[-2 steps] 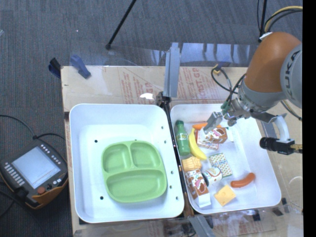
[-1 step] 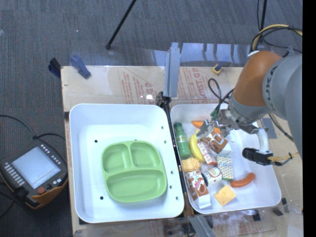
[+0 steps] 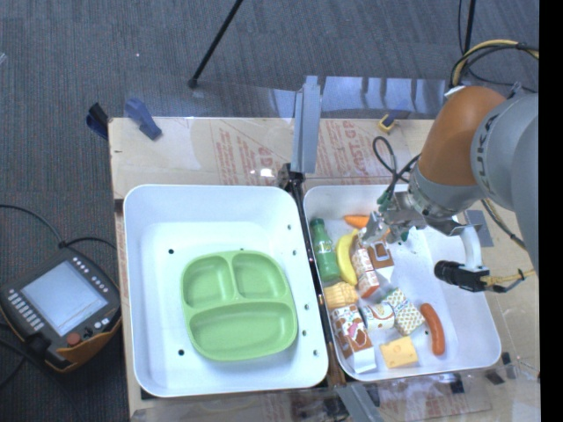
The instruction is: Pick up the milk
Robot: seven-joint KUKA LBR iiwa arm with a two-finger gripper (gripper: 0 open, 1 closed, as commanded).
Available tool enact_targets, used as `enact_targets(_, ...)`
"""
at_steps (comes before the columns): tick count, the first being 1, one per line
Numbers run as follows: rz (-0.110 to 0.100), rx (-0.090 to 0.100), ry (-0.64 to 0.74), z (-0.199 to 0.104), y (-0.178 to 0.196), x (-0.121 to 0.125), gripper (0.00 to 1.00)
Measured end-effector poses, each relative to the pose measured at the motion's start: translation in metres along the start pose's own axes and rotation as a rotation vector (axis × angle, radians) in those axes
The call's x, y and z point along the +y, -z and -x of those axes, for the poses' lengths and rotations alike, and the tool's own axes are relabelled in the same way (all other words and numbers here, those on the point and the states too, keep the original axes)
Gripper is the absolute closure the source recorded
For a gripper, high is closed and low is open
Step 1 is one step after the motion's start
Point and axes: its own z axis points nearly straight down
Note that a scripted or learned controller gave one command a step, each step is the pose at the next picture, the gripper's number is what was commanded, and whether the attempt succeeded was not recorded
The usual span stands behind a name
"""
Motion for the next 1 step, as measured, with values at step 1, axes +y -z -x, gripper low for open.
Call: enact_targets(1, 0.002, -0.001, 0.241, -0.0825, 0.0578, -0.0366, 1.00)
